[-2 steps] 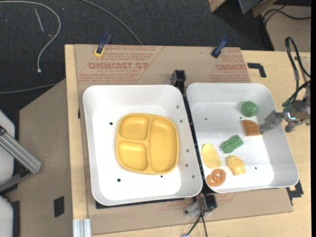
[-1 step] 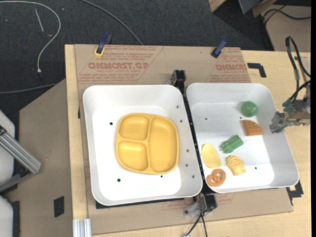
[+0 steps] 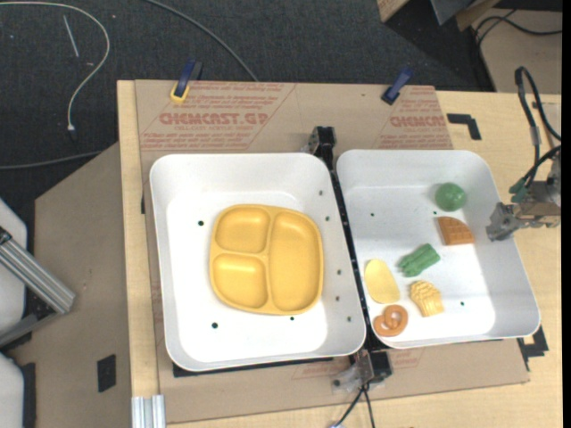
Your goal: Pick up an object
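Note:
The right white bin (image 3: 482,315) holds several small toy foods. A green ball (image 3: 451,195) lies at the back right, with a brown waffle piece (image 3: 455,231) just in front of it. A green oblong piece (image 3: 418,259) sits mid-bin. Left of it lies a pale yellow oval (image 3: 381,280). A yellow corn piece (image 3: 427,298) and an orange ring (image 3: 390,320) rest near the front rim. All of them lie apart from one another.
The left white bin (image 3: 178,239) holds a yellow divided plate (image 3: 266,259). A small grey fixture with cables (image 3: 522,210) sits at the right bin's right rim. Blue clamps (image 3: 185,80) (image 3: 397,86) grip the cardboard at the back.

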Motion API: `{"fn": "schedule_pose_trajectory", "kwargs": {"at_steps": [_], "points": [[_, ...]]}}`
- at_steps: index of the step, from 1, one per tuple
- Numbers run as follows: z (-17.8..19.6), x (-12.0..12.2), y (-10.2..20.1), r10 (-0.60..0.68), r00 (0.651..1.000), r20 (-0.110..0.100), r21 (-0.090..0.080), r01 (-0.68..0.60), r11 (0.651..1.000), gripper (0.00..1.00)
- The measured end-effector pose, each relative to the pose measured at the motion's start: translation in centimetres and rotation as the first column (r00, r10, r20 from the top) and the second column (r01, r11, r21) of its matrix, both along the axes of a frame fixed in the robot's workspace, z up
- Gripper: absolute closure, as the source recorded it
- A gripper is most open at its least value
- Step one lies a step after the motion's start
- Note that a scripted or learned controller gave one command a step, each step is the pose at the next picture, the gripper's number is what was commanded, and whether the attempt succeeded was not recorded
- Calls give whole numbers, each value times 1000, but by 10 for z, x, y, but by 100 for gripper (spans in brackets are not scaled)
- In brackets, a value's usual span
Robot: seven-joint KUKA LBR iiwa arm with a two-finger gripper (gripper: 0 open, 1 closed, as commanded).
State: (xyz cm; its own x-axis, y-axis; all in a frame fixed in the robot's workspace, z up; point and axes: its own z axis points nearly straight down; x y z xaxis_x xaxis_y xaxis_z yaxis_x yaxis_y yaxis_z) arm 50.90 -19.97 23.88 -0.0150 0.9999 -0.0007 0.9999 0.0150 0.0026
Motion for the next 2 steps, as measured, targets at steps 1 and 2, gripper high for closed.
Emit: {"fn": "schedule_pose_trajectory", "kwargs": {"at_steps": [1,2], "points": [[-1,0,0,-6,1000,-1,0,6,1000,100],[-5,8,22,-9,1000,-2,1,9,1000,100]]}}
